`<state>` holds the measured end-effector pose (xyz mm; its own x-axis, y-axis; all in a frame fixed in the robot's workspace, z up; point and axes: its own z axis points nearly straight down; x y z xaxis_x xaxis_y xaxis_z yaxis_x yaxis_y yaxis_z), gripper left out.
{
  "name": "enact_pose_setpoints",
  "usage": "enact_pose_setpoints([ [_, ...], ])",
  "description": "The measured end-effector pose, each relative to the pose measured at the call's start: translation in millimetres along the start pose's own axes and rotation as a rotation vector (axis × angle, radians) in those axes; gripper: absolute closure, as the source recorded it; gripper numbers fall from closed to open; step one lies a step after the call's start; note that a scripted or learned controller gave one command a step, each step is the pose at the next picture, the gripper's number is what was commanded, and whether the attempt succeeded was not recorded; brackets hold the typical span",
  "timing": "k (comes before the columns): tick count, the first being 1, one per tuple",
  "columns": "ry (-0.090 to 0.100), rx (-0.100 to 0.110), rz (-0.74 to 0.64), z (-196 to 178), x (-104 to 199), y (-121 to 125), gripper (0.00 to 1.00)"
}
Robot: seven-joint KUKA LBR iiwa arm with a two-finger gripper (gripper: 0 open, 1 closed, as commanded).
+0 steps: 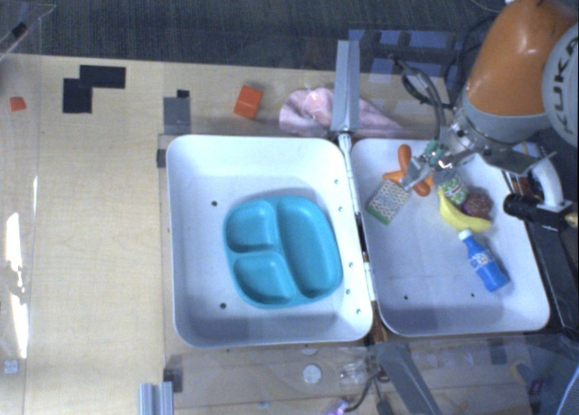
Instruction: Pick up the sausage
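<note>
The claw hovers low in the right bin, at the bin's 11 o'clock corner; its opening cannot be told. The sausage, orange-red, lies just at its 9 o'clock, beside a grater, apparently ungrasped. The banana crowds the approach.

high slanted view over both bins
</note>
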<state>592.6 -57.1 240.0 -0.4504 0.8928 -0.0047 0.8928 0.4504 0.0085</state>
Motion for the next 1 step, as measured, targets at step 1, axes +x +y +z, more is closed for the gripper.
enact_pose_setpoints([
  [1,0.002,0.004,0.041,25.2,-25.7,72.6,1.00],
])
